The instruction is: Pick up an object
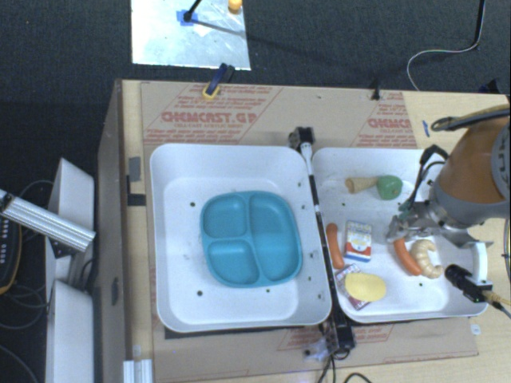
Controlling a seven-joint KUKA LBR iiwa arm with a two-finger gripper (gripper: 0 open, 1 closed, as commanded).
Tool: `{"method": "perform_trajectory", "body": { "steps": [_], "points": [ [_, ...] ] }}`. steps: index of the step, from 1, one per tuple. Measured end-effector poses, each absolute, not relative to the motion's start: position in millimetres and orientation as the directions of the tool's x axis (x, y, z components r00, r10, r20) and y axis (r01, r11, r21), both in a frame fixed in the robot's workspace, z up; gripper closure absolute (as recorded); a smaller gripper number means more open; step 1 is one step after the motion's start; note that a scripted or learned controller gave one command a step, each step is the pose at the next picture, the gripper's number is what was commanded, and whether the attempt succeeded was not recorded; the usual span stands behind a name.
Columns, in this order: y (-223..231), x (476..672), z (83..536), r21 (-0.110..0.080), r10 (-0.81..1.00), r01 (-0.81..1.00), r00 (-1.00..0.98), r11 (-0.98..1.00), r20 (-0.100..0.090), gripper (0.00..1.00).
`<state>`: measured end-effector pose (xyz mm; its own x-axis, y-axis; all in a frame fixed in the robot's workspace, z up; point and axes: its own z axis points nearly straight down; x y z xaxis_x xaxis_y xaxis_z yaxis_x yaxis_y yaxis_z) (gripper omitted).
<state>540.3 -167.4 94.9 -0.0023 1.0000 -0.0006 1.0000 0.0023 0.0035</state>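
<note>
Over the right bin (459,309), the gripper (409,228), its grasp state impossible to tell, is poised just above an orange carrot (405,258) angled diagonally toward lower right.

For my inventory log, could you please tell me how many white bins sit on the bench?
2: the left white bin holding a blue divided plate, and the right white bin holding small toy foods. None seems hidden.

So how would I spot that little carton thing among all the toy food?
Look at the right bin, the one the arm reaches into, not the left bin with the blue plate. Near its middle lies the small carton, between an orange stick and the gripper. It alone is boxy: white with red and blue print.
</note>
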Motion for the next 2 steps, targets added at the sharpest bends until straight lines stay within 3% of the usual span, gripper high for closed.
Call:
{"method": "perform_trajectory", "body": {
  "steps": [1, 2],
  "points": [
    [-102, 619.0, 115, 0.004, 1.000, 1.000, -0.005, 0.005, 0.001, 1.00],
    [-22, 562.6, 185, 0.003, 1.000, 1.000, -0.005, 0.005, 0.002, 1.00]
  ]
}}
